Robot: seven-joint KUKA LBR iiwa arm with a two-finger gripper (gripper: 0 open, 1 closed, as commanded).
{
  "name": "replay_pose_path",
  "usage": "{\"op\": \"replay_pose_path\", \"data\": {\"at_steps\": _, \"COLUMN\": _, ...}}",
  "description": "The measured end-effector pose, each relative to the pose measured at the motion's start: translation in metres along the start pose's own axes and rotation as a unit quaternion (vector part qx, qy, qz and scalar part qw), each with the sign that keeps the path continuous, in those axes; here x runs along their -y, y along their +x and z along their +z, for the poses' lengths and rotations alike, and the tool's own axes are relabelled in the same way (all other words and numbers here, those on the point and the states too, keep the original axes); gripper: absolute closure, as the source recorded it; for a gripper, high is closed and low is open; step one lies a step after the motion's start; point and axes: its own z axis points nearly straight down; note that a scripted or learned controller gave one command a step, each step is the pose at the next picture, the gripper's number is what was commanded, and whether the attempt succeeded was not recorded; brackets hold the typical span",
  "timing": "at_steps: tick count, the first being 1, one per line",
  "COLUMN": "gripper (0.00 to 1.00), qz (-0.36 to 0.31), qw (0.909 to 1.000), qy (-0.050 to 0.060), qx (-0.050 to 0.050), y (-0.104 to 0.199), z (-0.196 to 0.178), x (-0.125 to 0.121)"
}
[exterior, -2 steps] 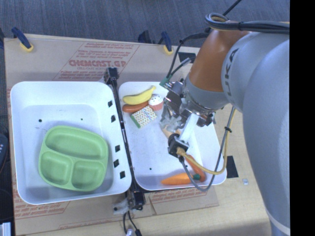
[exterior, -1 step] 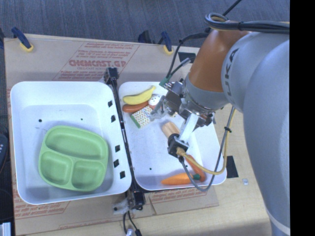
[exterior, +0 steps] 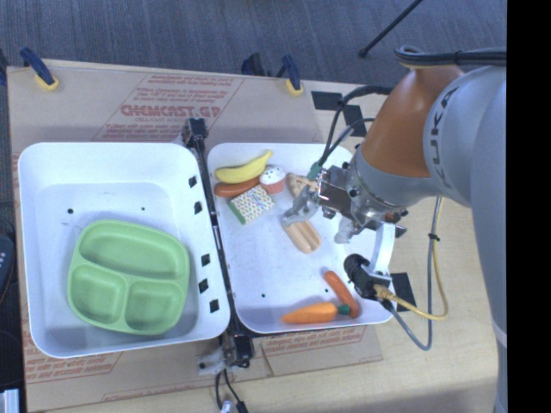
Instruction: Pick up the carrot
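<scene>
Far left of the tan bun (exterior: 303, 235) sits the left bin (exterior: 34, 231). It holds one green plate (exterior: 129, 275) with three parts. The bun lies in the middle of the right bin (exterior: 258, 304).

Up and left of the bun are one yellow banana (exterior: 244, 169), one red sausage (exterior: 234, 188) and one little checked box (exterior: 250, 204). One small white and red ball (exterior: 272, 176) sits up from the bun too.

The gripper (exterior: 301, 206) hangs just above the bun, close to it. I cannot tell if it is spread or closed. Nothing can be seen in its grip.

There is one carrot (exterior: 310, 314). It lies below the bun, by the near wall of the right bin, well apart from the gripper. It lies almost flat across the view, from left to right. Its thin tip points left and its green end points right.

One red-orange stick (exterior: 338, 287) lies down and right of the bun. It slants, and its low end sits just beside the carrot's green end.
</scene>
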Motion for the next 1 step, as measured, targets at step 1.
{"op": "replay_pose_path", "data": {"at_steps": 1, "gripper": 0.0, "qz": -0.013, "qw": 0.9999, "qy": 0.001, "qx": 0.0, "y": -0.0425, "z": 0.1532, "x": 0.0103}}
